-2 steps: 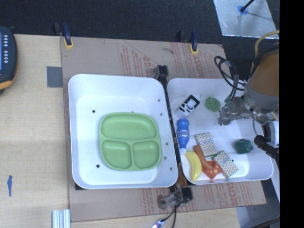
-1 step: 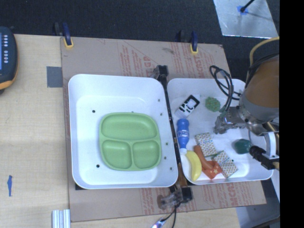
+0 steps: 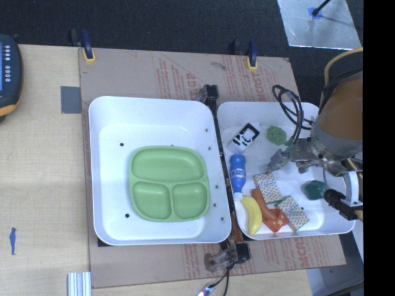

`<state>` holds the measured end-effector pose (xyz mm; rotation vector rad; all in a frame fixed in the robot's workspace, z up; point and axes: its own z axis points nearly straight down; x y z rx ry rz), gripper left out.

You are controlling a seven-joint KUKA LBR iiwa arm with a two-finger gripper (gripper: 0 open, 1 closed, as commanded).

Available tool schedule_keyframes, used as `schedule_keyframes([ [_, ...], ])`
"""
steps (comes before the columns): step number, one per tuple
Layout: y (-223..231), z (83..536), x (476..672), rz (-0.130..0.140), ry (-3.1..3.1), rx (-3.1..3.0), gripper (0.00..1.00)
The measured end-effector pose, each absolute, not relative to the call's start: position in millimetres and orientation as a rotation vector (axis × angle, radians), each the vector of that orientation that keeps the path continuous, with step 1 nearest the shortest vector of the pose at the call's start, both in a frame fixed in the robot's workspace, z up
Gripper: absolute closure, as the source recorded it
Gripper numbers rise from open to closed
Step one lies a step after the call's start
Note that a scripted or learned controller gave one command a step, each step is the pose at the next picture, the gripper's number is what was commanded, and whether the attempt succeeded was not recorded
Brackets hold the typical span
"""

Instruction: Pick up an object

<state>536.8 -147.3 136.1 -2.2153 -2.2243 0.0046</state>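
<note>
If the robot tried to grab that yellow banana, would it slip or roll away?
The banana looks smooth and glossy, so it may slip. Its curve probably lets it rock or swivel rather than roll. It lies against the bin wall, beside an orange toy, leaving little room.

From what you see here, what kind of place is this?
Probably a robotics lab test bench, not a home: a grey arm with an orange band reaches over two shallow white bins on a clamped cardboard sheet, one holding a green divided plastic tray, the other small toys.
</note>
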Motion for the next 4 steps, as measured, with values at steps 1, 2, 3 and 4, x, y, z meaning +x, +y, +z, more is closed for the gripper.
schedule_keyframes([
  [1,-98,91,500.2,0.004,-2.227,-2.216,0.00],
  [2,-99,102,500.8,0.005,-2.230,-2.212,1.00],
  [3,-39,192,529.7,0.002,-2.226,-2.214,1.00],
  [4,6,196,561.6,0.003,-2.225,-2.215,1.00],
])
